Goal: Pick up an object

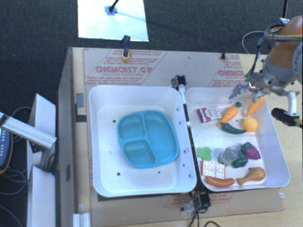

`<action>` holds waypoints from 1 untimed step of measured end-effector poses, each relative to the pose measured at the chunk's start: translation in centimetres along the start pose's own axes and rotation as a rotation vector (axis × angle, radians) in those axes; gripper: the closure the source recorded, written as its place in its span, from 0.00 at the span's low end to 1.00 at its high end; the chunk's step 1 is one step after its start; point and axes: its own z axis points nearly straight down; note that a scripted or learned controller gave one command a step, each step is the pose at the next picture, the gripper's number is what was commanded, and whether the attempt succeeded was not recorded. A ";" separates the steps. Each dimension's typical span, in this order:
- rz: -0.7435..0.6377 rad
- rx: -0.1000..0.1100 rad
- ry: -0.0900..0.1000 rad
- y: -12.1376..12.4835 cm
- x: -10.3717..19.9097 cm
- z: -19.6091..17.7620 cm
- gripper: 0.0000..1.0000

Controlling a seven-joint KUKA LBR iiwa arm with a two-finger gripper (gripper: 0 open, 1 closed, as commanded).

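1. Camera view: the gripper hangs over the far right corner of the right bin, its fingers spread apart with nothing between them.
2. Just below the gripper, inside that bin, lie two carrots: one carrot left of it, a second carrot almost under it.
3. Taking the first carrot as the mark: a red-and-white packet lies just left of it, a green pepper just below, touching or nearly so, and a yellow lemon to its right.
4. Nearer the camera from that carrot sit a green leaf piece, a grey lump, purple grapes, a sausage and a drumstick.
5. The left bin holds a blue divided tray, well left of the carrot.
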 end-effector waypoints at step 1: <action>0.001 -0.012 -0.009 -1.7 2.8 5.4 0.00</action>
